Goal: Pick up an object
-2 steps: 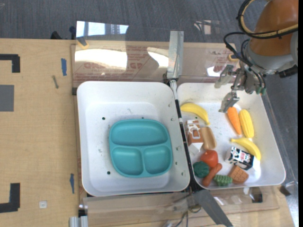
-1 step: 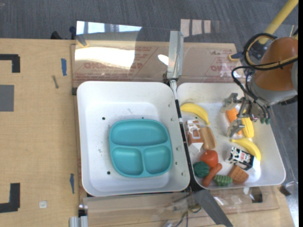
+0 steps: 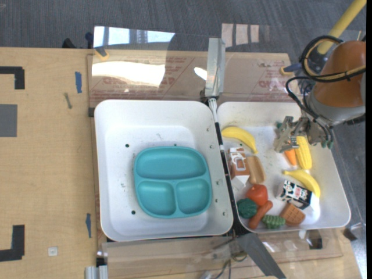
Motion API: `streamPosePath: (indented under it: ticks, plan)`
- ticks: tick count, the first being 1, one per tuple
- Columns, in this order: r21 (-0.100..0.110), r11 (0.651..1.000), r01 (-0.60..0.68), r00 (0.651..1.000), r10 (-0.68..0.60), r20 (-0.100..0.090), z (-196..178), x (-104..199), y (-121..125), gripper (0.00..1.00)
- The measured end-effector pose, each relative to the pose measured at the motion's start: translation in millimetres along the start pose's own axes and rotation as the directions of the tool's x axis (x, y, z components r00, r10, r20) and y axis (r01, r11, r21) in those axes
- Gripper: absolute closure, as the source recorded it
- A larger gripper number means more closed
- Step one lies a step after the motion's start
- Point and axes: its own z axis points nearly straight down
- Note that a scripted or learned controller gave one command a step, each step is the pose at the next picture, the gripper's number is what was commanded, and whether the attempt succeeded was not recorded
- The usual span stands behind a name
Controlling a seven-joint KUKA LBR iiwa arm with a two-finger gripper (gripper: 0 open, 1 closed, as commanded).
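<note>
Nearest candidate for the pick: the toy corn cob, lying in the upper right part of the right bin, long axis running roughly top to bottom in the camera view. Yellow, ribbed-looking body, with a small orange piece just beside it on the left. Looks like hard moulded plastic; judged light and rigid, but rounded, so it may roll or squirt out of a poor pinch.

The pincer sits right above the cob's upper end, touching or nearly so; which one, cannot tell from this angle. Cannot tell either whether it is released, clenched or grasping anything, as the metal parts blur together.

To do the step well, judged from here: close across the cob's short width, not along its length, and centre on the body rather than the tip. Keep clear of the orange piece so it is not dragged along. Lift straight up.

Around it: a banana just below the cob, a black and white carton under that, another banana well apart near the bin divider. The left bin holds a teal divided plate. Both bins sit on the bench.
</note>
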Motion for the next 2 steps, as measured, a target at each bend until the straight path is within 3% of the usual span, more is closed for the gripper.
streamPosePath:
  ticks: [1,2]
  plan:
    - [-0.001,0.980,-0.199,0.980,0.199,-0.005,-160.1,-4.0,71.9,1.00]
    - [0.001,0.979,-0.202,0.979,0.202,-0.017,-153.7,-1.6,70.0,0.00]
